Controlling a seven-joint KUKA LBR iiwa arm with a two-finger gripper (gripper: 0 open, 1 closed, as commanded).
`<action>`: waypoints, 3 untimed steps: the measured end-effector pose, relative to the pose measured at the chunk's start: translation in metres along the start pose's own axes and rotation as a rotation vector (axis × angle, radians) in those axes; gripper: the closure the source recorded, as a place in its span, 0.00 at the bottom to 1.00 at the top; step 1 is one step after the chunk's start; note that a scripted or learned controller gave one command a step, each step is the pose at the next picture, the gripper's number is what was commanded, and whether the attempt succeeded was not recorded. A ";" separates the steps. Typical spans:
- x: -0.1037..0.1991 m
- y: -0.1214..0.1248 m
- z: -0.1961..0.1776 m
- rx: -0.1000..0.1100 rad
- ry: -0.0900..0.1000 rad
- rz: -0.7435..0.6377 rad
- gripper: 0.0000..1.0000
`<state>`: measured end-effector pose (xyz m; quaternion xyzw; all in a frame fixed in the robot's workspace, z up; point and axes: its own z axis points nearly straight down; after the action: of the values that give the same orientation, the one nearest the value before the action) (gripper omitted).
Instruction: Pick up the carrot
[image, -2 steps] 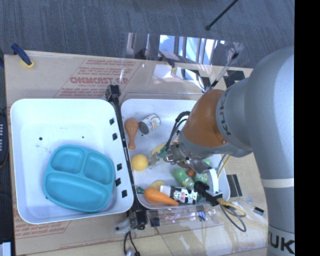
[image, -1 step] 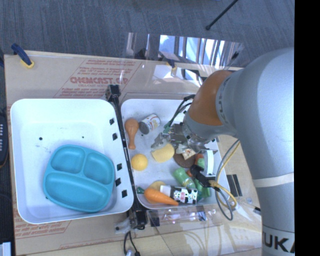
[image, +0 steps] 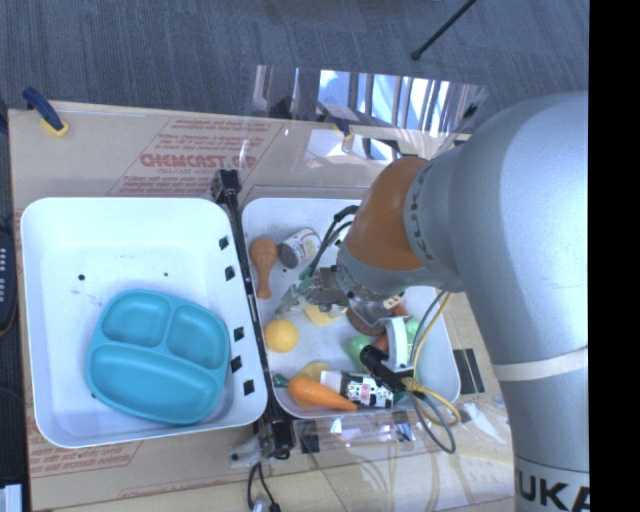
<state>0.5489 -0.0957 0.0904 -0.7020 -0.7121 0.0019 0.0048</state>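
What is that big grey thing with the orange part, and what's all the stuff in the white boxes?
That big grey thing is a robot arm. The camera looks down on it from above, and the arm reaches in from the right side of the picture. At its end is a tool for grabbing things, now low inside the right box. I can't tell whether the tool is open or shut.

In that box lie toy foods: a carrot near the front edge, a yellow ball-shaped fruit, a tan drumstick-shaped piece, a small can and a dark bottle. The left box holds a blue plate with sections. The robot's job is picking up the carrot, which lies apart from the tool.
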 end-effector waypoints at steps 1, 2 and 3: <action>0.000 0.000 -0.010 0.005 0.001 -0.004 1.00; -0.054 -0.013 -0.004 0.000 -0.005 -0.476 1.00; -0.058 0.005 -0.176 -0.016 -0.011 -0.273 1.00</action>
<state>0.5562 -0.1541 0.2664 -0.5984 -0.8012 -0.0005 -0.0044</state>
